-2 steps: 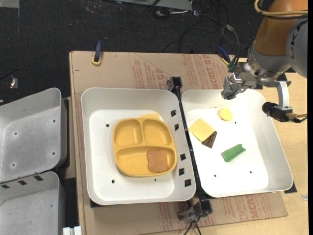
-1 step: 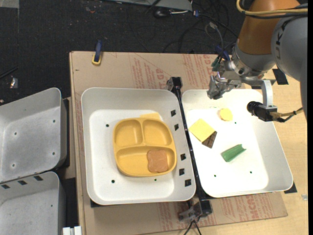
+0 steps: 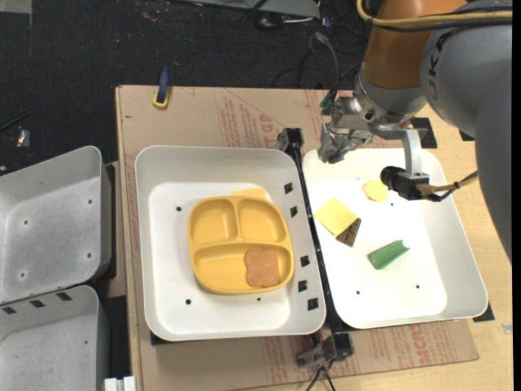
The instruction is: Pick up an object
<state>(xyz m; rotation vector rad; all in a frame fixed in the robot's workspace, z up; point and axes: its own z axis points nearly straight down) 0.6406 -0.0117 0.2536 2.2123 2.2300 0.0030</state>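
Grey and orange, the arm (image 3: 423, 39) reaches in from three o'clock and bends down over the far edge of the right bin (image 3: 456, 243), its gripper (image 3: 334, 149) hanging at that bin's eleven o'clock corner; whether the gripper is released or clenched cannot be told from this angle, and nothing shows between its tips. Four loose objects lie in the right bin: one yellow block (image 3: 335, 216), one brown piece (image 3: 350, 233) touching it at five o'clock, one green piece (image 3: 387, 253), one small yellow round piece (image 3: 375, 191). One yellow divided tray (image 3: 228, 226) sits in the left bin (image 3: 163, 218), with one pinkish patty (image 3: 262, 267) in its five o'clock compartment.
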